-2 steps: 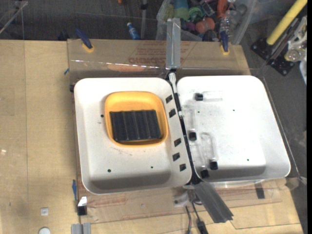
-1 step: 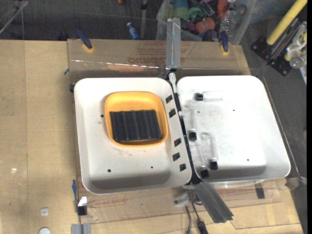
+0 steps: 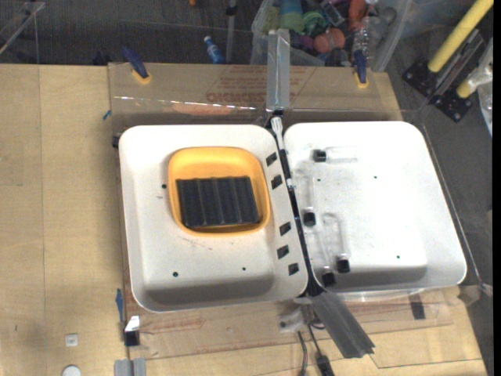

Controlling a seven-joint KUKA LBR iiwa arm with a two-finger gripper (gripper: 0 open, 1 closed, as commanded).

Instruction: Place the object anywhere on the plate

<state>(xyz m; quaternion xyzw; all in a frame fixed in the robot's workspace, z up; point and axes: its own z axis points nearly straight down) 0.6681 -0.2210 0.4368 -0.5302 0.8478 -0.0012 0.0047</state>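
Note:
An orange-yellow plate [image 3: 213, 157] with rounded corners lies in the left white bin [image 3: 149, 210], toward its back middle. A black ribbed rectangular object [image 3: 218, 201] rests flat on the plate and covers most of the plate's floor. Its front edge reaches close to the plate's front rim.
The right white bin [image 3: 391, 202] holds a few small clear pieces with black ends [image 3: 318, 156] near its left wall. A divider with black tabs [image 3: 283, 210] runs between the bins. A crate of colourful toys [image 3: 329, 10] stands behind the bench.

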